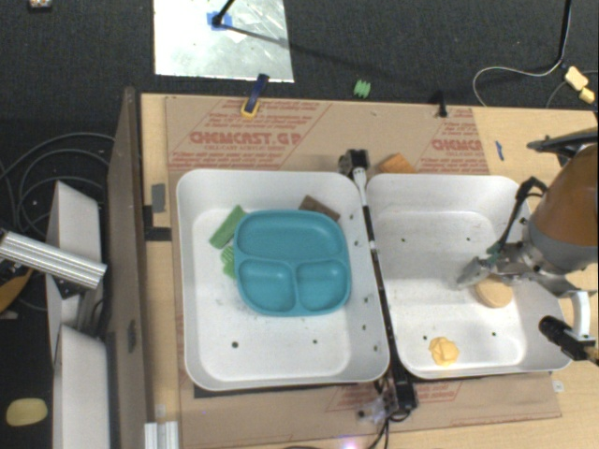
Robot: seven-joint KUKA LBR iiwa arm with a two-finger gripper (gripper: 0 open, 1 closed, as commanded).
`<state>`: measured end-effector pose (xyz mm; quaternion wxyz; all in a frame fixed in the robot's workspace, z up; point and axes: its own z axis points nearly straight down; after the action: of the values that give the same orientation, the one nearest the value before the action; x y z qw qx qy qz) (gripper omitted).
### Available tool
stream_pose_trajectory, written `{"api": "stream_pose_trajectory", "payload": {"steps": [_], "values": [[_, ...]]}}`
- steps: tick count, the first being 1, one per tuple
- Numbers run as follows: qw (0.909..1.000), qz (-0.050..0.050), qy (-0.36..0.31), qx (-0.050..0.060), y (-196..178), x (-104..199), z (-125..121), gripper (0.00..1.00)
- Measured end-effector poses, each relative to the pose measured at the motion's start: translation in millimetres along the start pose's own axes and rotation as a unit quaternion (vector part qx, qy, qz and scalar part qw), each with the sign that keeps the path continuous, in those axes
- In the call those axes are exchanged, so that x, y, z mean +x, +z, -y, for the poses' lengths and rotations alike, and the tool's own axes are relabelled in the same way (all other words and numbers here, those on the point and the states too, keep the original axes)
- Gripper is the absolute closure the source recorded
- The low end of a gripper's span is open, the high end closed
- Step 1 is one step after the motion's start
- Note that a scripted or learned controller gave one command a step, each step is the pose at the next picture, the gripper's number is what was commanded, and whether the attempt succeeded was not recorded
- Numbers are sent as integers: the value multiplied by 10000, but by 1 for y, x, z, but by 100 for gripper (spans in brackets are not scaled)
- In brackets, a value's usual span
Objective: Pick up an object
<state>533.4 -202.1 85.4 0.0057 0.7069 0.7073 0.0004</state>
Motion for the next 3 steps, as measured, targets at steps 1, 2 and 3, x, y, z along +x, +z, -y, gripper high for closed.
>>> {"api": "stream_pose_trajectory", "payload": {"steps": [1, 2, 3], "values": [[10000, -26, 3, 15, -11, 1, 1, 100], [10000, -28, 2, 18, -10, 1, 1, 0], [10000, -53, -36, 49, 1, 81, 32, 0]]}}
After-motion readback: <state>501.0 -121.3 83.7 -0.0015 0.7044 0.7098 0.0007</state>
